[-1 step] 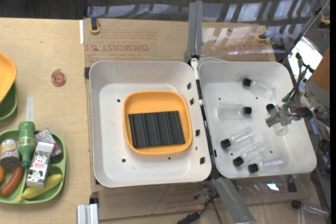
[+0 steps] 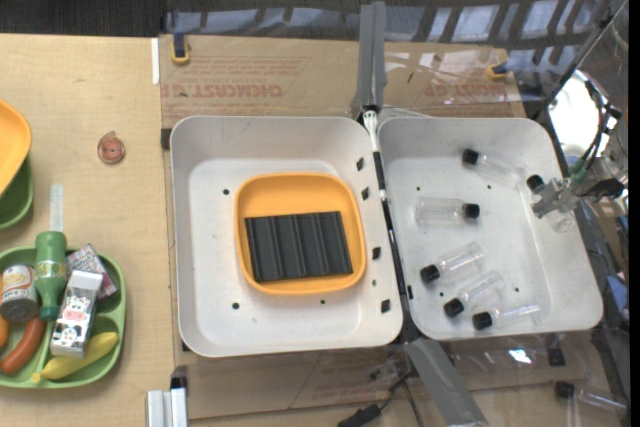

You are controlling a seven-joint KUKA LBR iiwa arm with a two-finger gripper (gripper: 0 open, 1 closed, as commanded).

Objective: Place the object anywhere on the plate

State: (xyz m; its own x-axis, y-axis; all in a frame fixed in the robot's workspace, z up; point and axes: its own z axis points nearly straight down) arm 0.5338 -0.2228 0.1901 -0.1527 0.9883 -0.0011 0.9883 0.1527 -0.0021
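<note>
- Clear vials with black caps [image 2: 448,211] lay loose on the floor of the right bin [image 2: 500,130], all well to the right of the plate [image 2: 300,190] in the camera view; none touched the plate.
- Six caps counted. Two vials sat level with the plate's far edge, one level with its middle, and three grouped level with its near edge.
- Those three near vials [image 2: 470,295] lay tilted, close together; contact between them could not be judged.
- The plate, orange, with rounded corners, lay flat in the middle of the left bin [image 2: 200,215].
- A dark grey ribbed slab [image 2: 300,247] lay on the plate and covered most of its floor; an orange rim showed all round it.
- Gripper [image 2: 553,200] seen as a small grey part at the right wall of the right bin, far right of the plate, beside one capped vial [image 2: 535,183]. Nothing seen held in it; whether it was open or closed could not be told.
- Brown cardboard [image 2: 240,80] lay under both bins, showing beyond the plate.
- On the desk [image 2: 90,95], left of the plate and outside the bins: a green tray of toy food [image 2: 105,340], an orange bowl [image 2: 10,150] at the view's edge, and a small pink item [image 2: 112,149].
</note>
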